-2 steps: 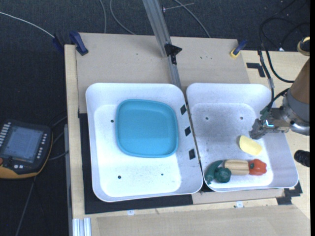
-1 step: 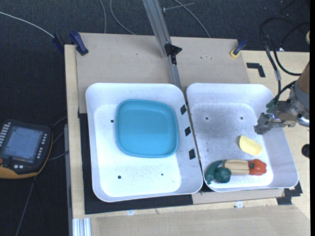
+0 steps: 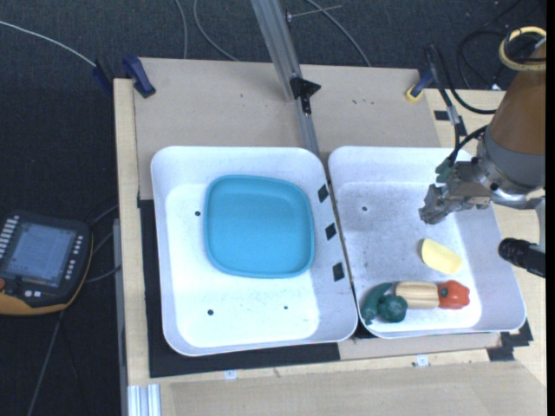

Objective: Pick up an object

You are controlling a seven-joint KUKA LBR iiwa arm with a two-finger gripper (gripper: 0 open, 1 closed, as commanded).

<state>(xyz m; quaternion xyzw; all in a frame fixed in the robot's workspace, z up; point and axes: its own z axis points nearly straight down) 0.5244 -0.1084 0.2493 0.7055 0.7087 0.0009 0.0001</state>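
I am seeing the tool point(image 3: 435, 211) hovering over the right bin point(image 3: 381, 176), grip state I cannot tell. The yellow piece point(image 3: 440, 256) is lying just below the tool, apart from it.

You've got a solid light-blue plate point(image 3: 259, 225) in the left white bin point(image 3: 178, 319), and in the speckled right white bin point(image 3: 381, 180) a yellow block point(image 3: 440, 256), a tan-and-red toy point(image 3: 431, 295) and a dark green lump point(image 3: 384, 305).
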